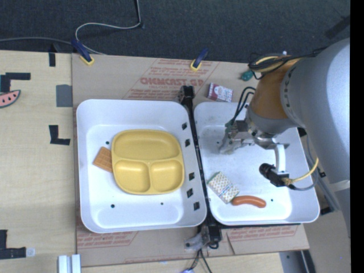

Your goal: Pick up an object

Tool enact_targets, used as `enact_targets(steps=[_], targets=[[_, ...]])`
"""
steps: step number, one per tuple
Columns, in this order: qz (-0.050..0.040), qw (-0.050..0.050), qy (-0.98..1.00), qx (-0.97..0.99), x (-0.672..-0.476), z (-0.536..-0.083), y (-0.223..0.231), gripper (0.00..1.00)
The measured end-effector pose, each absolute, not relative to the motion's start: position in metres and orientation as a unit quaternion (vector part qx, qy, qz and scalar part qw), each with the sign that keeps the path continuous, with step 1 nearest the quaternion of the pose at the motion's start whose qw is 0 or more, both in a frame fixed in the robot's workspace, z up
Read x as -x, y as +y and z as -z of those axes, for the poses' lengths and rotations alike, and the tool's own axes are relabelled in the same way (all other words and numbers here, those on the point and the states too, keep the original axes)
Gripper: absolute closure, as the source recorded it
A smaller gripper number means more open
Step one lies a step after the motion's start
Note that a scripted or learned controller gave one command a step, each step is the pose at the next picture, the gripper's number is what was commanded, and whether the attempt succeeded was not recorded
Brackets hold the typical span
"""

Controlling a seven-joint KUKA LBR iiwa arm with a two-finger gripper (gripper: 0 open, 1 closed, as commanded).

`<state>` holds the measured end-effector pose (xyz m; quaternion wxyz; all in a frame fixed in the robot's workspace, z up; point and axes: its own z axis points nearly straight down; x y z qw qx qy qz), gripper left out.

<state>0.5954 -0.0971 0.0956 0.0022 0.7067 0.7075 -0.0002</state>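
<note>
Grey arm (318, 101) reaches in from the right, orange-banded wrist bent, tool (230, 143) pointing down

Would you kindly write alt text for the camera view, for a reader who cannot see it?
A grey robot arm reaches from the right, its gripper low over the right bin, which holds a small patterned packet and an orange sausage-shaped item near its front. The left bin holds a yellow divided plate lying partly over a tan cracker-like piece.

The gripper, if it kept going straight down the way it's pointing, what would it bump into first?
Probably the bare white floor of the right bin. The gripper sits above it, away from the patterned packet and sausage; depth is unclear.
</note>
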Motion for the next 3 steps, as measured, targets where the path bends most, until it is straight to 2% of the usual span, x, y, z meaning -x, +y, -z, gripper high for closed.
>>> enact_targets(steps=[1,2,3], targets=[[0.0002,0.002,0.707,-0.707,-0.595,-0.095,-0.097,0.00],[-0.0011,0.002,0.708,-0.707,-0.558,-0.086,-0.101,0.00],[-0.0008,0.004,0.707,-0.707,-0.558,-0.096,-0.101,1.00]])
